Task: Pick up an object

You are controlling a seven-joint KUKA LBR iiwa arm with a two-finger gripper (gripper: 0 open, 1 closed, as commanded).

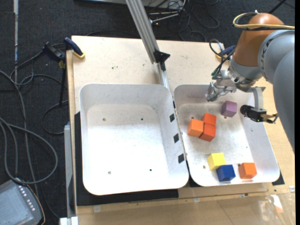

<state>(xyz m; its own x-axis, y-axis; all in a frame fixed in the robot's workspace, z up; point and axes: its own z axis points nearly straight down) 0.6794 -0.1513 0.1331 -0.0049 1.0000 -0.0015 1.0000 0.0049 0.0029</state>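
My gripper [214,93] sat low at the back of the right bin [268,149]; couldn't tell how it was set or if it had anything. Purple cube [229,108] was just beside it, slightly skewed, no long axis. Further out: two orange blocks [203,127] touching, then a yellow cube [215,160], blue cube [225,172], orange cube [247,170]. All matte, no readable markings.

The arm [276,55] is cut off by the right edge. A grey device [16,205] is cropped at the bottom left corner. The far rim of the right bin [197,89] is partly hidden behind the gripper [214,93].
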